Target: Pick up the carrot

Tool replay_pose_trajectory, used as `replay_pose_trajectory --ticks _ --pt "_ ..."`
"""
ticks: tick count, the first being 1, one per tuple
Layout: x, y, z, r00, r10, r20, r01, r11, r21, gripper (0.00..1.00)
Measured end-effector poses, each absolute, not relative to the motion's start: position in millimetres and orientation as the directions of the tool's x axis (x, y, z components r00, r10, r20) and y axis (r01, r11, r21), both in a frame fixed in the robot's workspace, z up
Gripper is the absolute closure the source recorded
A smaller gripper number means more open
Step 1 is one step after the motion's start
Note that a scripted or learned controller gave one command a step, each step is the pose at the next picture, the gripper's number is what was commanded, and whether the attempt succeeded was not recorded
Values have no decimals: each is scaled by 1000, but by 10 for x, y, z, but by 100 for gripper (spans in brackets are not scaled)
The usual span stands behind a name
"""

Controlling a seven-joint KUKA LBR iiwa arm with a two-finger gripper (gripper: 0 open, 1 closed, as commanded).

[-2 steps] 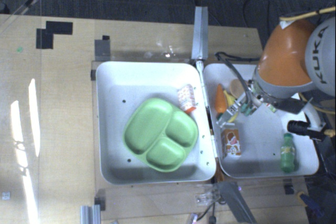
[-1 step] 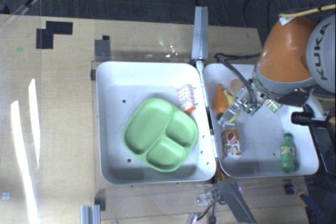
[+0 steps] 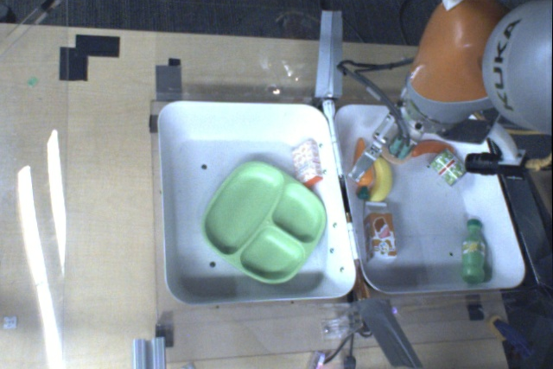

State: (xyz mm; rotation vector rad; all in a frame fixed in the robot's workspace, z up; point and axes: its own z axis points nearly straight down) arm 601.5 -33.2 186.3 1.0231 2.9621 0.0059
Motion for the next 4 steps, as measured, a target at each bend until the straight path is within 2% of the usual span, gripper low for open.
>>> replay_pose_trajectory --ticks 1,2,3,4 --pt "6105 -827 897 -799 601 -12 601 799 8 0" --pt "6139 -811 1035 -799 601 -21 600 799 15 100" --pt "6142 156 1876 -845 535 -8 535 845 7 100" --pt "6489 -470 2052 -711 703 -9 703 711 8 100"
